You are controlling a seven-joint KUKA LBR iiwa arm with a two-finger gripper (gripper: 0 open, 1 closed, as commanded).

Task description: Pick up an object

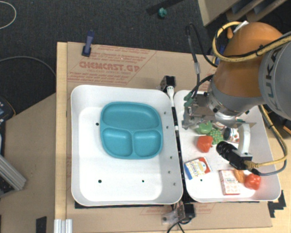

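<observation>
My gripper (196, 120) hangs low over the back left part of the right bin (266, 195), under the arm's orange band. A green object (204, 127) lies right beside it, partly hidden by the wrist. Just in front sits a small red tomato-like object (205, 143). Nearer the front lie a white packet with a yellow and blue print (197, 167), a flat reddish packet (228, 182) and a red and orange toy (250, 180). A white object (244, 138) rests to the right of the wrist.
The left bin (83, 134) holds a teal divided plate (131, 129). A raised rim between the two bins runs just left of the gripper. Cables trail behind the right bin, and cardboard lies under both bins.
</observation>
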